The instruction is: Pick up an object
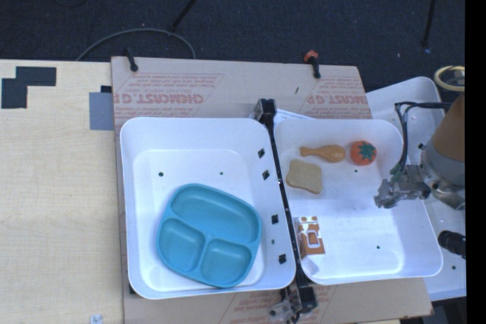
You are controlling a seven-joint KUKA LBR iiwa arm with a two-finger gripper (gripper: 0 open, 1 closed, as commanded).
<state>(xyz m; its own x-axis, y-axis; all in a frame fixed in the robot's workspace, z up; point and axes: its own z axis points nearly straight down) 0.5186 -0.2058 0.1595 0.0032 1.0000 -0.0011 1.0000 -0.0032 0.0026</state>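
Nothing picked yet: gripper (386, 197) sits low at the right bin's (414, 258) right edge, can't tell its state, nothing visibly held. Far left of it, one blue plate (208, 233) in the left bin (144, 140). Nearer left: one bread slice (304, 177), one patterned card (310, 235), one drumstick (323, 153), one tomato (363, 152), all untouched.

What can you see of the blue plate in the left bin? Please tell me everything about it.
The blue plate is a light blue tray with rounded corners and three compartments: one large at the top, two smaller below. It looks like smooth plastic. It lies flat, right side up and turned at a slant, on the floor of the left bin, toward its lower right part. Nothing rests in it, and the tool is far from it.
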